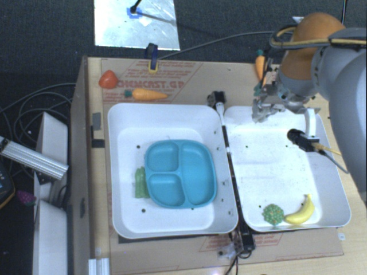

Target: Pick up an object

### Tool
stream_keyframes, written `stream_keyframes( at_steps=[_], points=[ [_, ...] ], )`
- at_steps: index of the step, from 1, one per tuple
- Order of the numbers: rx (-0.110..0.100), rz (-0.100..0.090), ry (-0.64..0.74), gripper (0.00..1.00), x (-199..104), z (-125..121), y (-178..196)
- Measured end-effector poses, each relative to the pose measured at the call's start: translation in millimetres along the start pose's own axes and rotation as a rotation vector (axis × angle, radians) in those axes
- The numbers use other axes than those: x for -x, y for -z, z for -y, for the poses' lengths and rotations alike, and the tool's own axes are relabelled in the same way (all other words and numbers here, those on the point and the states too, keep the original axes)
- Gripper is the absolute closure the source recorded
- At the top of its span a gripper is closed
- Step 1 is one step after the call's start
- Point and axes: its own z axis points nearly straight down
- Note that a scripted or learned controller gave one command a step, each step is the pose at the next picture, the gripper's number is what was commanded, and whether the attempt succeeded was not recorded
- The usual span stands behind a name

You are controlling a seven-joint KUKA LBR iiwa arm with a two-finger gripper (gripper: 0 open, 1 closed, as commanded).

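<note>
Banana [301, 212] lay at the near edge of the right bin [275, 165], just beside a green ball [273, 213] and well apart from the claw [262, 112]. The claw hung over that bin's far left corner; whether it was wide or narrow could not be told. The left bin [129, 153] held a blue plate [180, 173]. A carrot [148, 94] lay on the desk [189, 76].

Clearance on either side of the seam [226, 153] between the two bins. Left of the seam, a blue divided plate [180, 173] occupies the middle of the left bin [129, 133], with a green piece [140, 183] touching its side away from the seam; bare floor rings them. Right of the seam, the right bin [269, 171] is open across its middle. The gripper [264, 114] hangs over the far corner just beside the seam, while a green ball [273, 213] and a banana [301, 212] lie side by side along the near edge.
</note>
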Motion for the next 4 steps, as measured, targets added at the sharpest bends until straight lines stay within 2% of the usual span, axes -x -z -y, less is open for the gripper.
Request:
stream_keyframes(
  at_steps=[2, 3, 4],
  points=[
    [0.007, 0.002, 0.008, 1.00, 0, -2, 22],
    [-0.002, -0.003, -0.002, 1.00, -49, 23, 29],
    [-0.004, -0.001, -0.005, 1.00, -31, 73, 29]
  ],
)
